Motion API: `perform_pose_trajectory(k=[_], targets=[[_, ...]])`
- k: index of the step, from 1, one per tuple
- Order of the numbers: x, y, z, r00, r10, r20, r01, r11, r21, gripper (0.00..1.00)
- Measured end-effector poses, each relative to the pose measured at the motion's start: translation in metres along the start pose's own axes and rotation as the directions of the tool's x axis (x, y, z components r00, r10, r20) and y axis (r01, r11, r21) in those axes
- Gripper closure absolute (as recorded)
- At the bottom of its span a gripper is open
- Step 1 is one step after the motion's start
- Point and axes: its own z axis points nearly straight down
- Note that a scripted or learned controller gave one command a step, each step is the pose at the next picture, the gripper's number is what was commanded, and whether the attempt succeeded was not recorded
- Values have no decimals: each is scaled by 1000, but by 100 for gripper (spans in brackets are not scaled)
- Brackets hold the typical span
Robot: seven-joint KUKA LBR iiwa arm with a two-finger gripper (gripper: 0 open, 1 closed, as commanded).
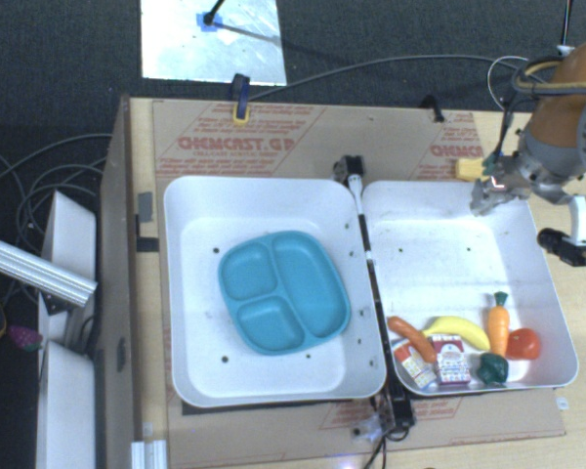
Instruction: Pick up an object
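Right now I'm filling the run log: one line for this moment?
end effector: over right bin's far edge | toys: near corner, banana, carrot | left bin: blue tray

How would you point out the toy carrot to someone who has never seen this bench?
Look in the right white bin, at the food pile in its near corner. The carrot stands upright beside the yellow banana: orange, tapered, with a green top.

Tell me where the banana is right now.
The banana lies in the right bin, at its near end, between the hot dog and the carrot, just behind the small red carton.
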Motion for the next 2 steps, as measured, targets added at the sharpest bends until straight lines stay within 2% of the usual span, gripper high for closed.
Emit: perform_pose_trajectory(k=[1, 2], targets=[[0, 1, -12, 1000, -4, 2, 4, 1000, -3, 100], [48, -48, -35, 1000, 12, -7, -12, 1000, 8, 100]])
